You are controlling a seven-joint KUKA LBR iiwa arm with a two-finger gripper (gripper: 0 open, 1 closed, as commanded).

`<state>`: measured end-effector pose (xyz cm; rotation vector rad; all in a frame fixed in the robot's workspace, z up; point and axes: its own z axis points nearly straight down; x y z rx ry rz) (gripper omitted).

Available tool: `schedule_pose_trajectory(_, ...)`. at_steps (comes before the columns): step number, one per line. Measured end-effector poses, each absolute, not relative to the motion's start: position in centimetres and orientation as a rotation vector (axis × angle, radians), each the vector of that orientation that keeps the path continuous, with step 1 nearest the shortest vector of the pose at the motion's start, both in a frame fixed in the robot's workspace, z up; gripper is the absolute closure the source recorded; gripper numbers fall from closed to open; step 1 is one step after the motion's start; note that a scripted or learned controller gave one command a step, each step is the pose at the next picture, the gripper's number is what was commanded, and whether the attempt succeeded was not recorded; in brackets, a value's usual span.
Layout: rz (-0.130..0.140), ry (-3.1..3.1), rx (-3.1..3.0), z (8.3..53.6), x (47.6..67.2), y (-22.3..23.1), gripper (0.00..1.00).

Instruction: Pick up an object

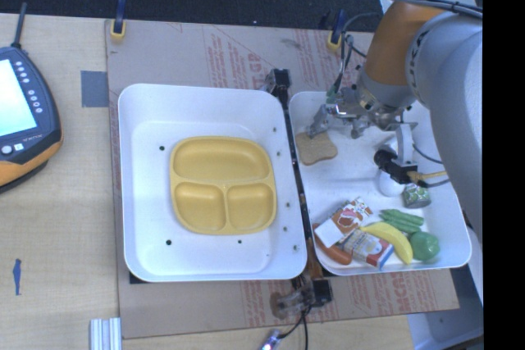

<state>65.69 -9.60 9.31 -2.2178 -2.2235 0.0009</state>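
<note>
White plastic bins sit side by side on the cardboard-covered bench (205, 53). Left bin (139, 176) carries a yellow divided tray (222, 183), three compartments, lying flat at its centre. Right bin (447, 254) holds the loose items. Grey arm (447, 94) (orange band above the wrist) reaches in over the right bin's far end. Gripper (336, 125) hangs low at that bin's far left corner, jaws spread apart with nothing visibly between them; a tan flat piece (316, 148) lies just below its left finger, contact not determinable. Near corner cluster: red-and-white packet (351, 224), banana (392, 239), green pods (402, 219), green round item (424, 245), all touching or nearly so.
</note>
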Motion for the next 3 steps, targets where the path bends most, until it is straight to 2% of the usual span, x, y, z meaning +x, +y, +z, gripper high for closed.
schedule_pose_trajectory(3, 0.001, -2.223, -2.217, 9.30, 65.68, -9.61, 0.00)
